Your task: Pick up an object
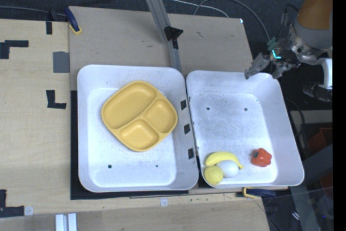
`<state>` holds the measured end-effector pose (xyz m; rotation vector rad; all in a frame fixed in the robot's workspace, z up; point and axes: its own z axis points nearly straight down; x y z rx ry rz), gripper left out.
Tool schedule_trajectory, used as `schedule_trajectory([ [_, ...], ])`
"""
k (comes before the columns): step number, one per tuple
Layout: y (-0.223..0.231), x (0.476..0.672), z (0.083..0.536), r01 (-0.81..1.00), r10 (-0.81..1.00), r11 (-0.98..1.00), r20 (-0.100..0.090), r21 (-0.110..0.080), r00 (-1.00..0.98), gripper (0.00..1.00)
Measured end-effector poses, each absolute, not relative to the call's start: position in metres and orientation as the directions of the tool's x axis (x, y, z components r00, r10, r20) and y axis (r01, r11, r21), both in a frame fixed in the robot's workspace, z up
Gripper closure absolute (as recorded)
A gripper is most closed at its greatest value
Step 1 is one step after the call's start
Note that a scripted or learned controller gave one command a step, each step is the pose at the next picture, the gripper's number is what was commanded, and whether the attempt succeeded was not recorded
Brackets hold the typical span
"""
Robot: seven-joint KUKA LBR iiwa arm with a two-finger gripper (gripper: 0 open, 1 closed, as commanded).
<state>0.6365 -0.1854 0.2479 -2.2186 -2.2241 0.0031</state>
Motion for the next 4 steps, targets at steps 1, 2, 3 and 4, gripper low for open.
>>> schedule_trajectory([
  [1, -0.193, 0.635, 0.187, 1.0, 1.0, 0.001, 0.0, -0.007, -0.001, 0.0],
  [2, -0.19, 0.635, 0.122, 1.0, 1.0, 0.002, 0.001, -0.008, -0.002, 0.0],
  [3, -0.189, 0.634, 0.087, 1.0, 1.0, 0.003, -0.002, -0.002, -0.003, 0.0],
  [4, -0.188, 0.635, 0.098, 1.0, 1.0, 0.004, -0.001, -0.002, -0.004, 1.0],
])
